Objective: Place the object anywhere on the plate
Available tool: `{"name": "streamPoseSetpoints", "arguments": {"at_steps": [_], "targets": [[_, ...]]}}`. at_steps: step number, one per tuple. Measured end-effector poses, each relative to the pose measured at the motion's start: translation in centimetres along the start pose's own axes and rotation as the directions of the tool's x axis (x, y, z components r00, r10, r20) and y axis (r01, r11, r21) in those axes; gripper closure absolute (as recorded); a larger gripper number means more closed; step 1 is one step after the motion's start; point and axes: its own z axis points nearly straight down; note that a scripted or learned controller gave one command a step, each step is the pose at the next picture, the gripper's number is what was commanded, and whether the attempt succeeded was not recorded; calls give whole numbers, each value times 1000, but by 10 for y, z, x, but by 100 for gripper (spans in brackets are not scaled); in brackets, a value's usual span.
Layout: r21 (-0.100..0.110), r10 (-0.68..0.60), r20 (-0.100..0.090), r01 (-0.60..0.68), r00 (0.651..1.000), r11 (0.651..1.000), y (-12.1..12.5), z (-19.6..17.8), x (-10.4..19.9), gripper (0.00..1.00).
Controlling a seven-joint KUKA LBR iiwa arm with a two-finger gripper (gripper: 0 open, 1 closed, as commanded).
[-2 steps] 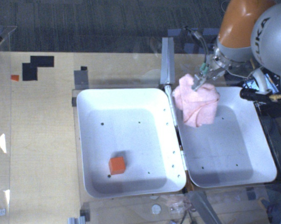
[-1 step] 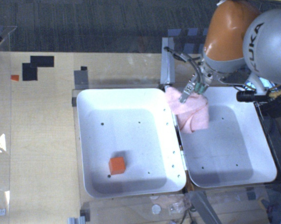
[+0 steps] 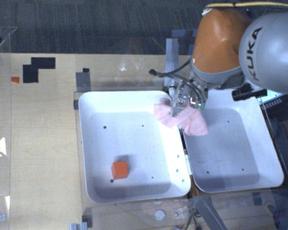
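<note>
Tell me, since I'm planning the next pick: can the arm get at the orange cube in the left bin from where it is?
Probably yes. The orange cube sits alone on the left bin floor, nothing over it. The gripper hangs above the bins' divider with pink cloth at it.

Two white bins, left bin (image 3: 131, 141) and right bin (image 3: 236, 151), both plain with tiny dark dots speckled across the floors. Small orange block (image 3: 120, 170) in the left one, pretty vivid against the white. Pale pink cloth (image 3: 182, 117), soft and washed-out, no print. Arm (image 3: 265, 49) mostly light grey with black lettering, plus a big burnt-orange band (image 3: 219, 32). Gripper (image 3: 186, 100) silvery-metallic with dark bits. Bench (image 3: 36, 155) light tan wood-tone, black blocky marks (image 3: 37, 68) and a tiny orange-red square (image 3: 15, 80) near the far left.
</note>
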Motion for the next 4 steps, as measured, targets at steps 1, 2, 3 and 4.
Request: {"name": "streamPoseSetpoints", "arguments": {"at_steps": [1,2,3,4], "targets": [[-1,-293,-2,293,956,956,30,8,41,100],[-2,-299,-2,299,954,954,63,5,91,100],[-3,-298,-2,298,955,955,92,-4,130,100],[-3,-297,-2,297,955,955,92,-4,130,0]]}}
